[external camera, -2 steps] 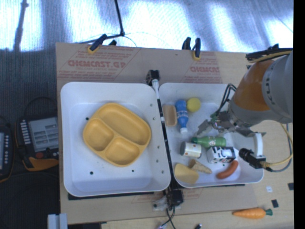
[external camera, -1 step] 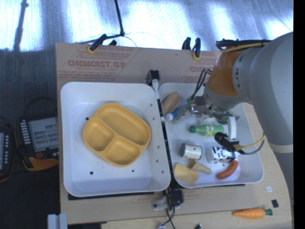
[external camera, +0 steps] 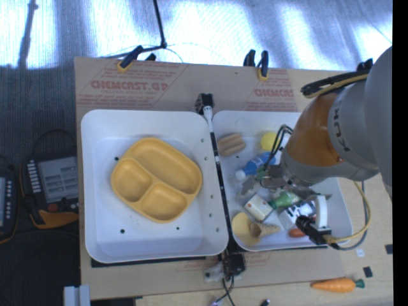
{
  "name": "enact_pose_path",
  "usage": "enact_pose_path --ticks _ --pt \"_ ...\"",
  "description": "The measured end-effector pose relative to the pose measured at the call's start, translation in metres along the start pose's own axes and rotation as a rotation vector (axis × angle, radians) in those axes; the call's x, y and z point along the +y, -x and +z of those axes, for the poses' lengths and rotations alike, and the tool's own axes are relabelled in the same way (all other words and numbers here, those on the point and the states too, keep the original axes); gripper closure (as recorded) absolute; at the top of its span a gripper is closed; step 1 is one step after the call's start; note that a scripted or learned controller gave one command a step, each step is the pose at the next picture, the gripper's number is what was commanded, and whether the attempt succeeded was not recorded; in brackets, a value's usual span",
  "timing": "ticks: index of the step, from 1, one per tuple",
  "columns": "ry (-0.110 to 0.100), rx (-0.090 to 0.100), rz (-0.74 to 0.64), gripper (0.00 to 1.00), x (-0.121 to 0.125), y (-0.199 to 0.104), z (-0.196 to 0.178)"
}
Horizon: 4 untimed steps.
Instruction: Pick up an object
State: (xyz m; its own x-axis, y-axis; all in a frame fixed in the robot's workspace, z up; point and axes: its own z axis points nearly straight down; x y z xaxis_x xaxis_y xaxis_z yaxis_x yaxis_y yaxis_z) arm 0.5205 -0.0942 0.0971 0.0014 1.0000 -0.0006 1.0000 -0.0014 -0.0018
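Lying in the right bin (external camera: 341, 218), a heap of small objects (external camera: 264, 196) sits beneath the arm; we note a tan roll (external camera: 231, 143) with its long axis running left-right. Claw (external camera: 271, 182) low among them; its state we cannot tell. Left bin (external camera: 92, 171) holds a yellow divided tray (external camera: 157, 179). Worktop (external camera: 127, 85) reads "CHEMCAST".

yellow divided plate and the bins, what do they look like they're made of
The yellow divided plate looks like moulded plastic with a matte finish: even colour, soft rounded ridges between its three sections. The left bin and right bin look like smooth white plastic, faintly glossy at the rounded rims, though coated metal can't be ruled out.
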Motion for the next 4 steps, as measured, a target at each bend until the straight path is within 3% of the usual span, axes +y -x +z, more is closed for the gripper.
enact_pose_path --ticks 1,2,3,4 --pt "0.025 -0.008 -0.003 0.00 0.101 0.004 0.004" --pt "-0.039 0.000 0.007 0.00 0.142 0.008 0.003" --pt "-0.038 0.017 -0.001 0.00 0.145 0.054 0.004" --pt "-0.007 0.004 -0.002 0.00 0.149 0.108 0.005"
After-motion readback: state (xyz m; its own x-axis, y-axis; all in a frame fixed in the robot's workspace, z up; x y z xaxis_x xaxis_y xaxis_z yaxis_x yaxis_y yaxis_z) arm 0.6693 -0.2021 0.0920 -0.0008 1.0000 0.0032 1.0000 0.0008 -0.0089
